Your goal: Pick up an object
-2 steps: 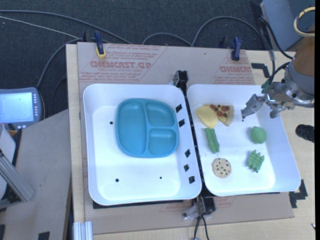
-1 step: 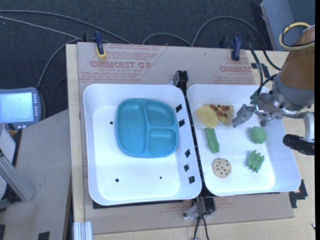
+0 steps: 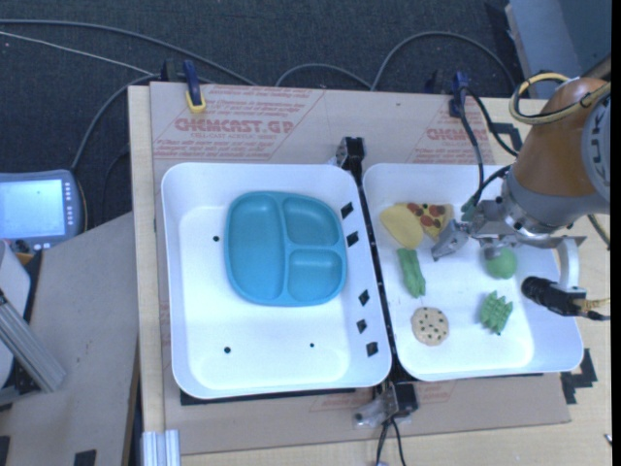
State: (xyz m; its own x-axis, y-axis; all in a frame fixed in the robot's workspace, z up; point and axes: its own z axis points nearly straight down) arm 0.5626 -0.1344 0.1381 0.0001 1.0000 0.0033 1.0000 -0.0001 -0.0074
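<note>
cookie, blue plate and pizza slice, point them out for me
cookie (image 3: pixel 429 325), camera view, middle of its top face
blue plate (image 3: pixel 286 249), camera view, ridge between its compartments
pizza slice (image 3: pixel 430 215), camera view, its topped middle

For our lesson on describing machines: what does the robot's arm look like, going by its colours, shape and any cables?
The arm is thick and rounded, grey, with an orange band above the wrist. A yellow cable loops beside the band. The hand at its end is grey metal. A black cylinder-shaped part sticks out beside the wrist.
</note>
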